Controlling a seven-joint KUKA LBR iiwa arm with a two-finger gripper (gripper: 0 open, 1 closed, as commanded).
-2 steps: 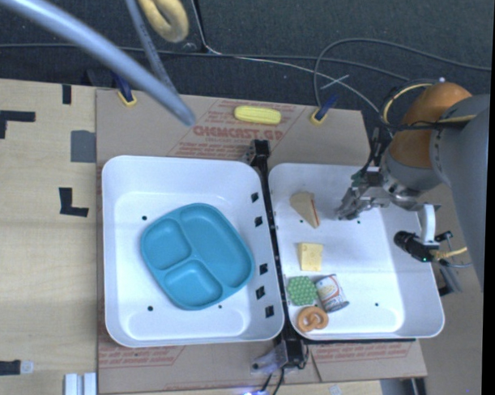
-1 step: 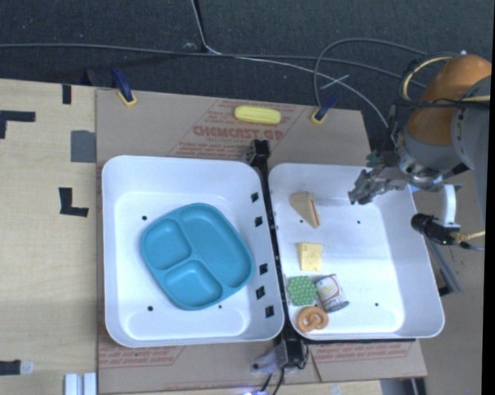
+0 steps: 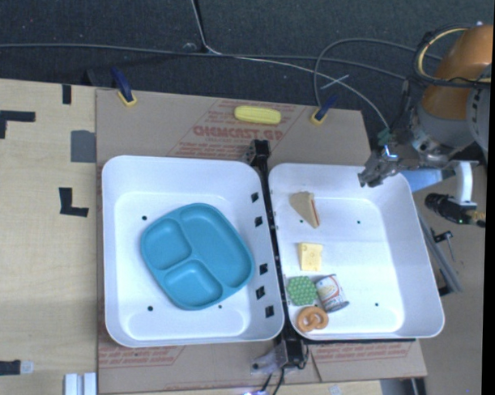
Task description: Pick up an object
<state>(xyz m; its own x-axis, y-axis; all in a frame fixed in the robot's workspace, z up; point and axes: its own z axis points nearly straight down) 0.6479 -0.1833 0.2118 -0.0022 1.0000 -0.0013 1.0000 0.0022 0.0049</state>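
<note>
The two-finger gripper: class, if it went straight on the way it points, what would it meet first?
The two-finger gripper points down-left over the right shallow white bin. It would probably meet that bin's bare floor first; depth is unclear.

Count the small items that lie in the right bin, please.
5, all toward its left side: a tan wedge at the top, a yellow block below it, then a green round piece beside a small can, and a pretzel lowest. None seem hidden.

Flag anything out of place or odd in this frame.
A yellow banana-like object lies on the cardboard behind the bins, outside both. The other small items cluster along the right bin's left side, and the blue divided plate sits askew in the left bin. Nothing looks spilled or damaged.
</note>
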